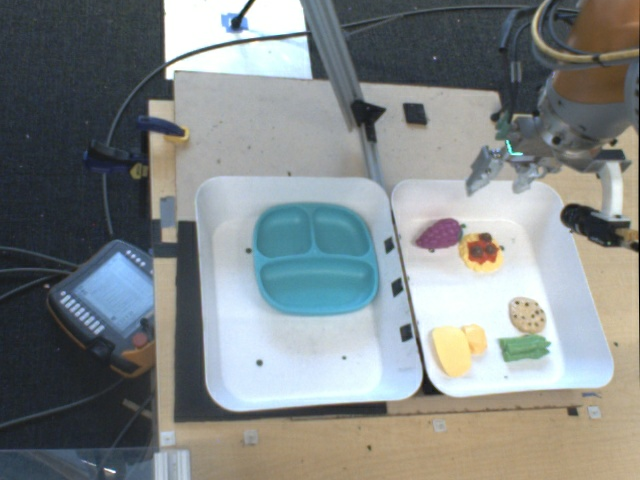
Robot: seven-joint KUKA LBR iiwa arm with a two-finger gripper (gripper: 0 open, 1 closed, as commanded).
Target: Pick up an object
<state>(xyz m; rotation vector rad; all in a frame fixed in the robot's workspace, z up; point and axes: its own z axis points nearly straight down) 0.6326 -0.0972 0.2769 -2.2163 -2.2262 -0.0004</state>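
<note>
Bench surface [270,128], pale board, carrying two shallow white bins side by side; dark floor beyond.

Near edge, right bin [590,318]: yellow block [451,351] and small orange piece [475,340] touching at 6 o'clock; green toy [524,348] just beside them toward 5 o'clock, close to the near rim; spotted cookie [527,315] above it.

Mid, right bin: round pizza-like piece [482,252] and purple grape cluster [440,234] side by side; bare floor between these and the near group.

Left bin [225,298]: teal divided plate [316,259] in its far half; near half bare.

Far edge, right bin, 12 o'clock: gripper [506,175] above the rim, fingers spread apart, nothing between them, well apart from every object.

Handheld pendant [103,305] lying off the bench at 9 o'clock.
</note>
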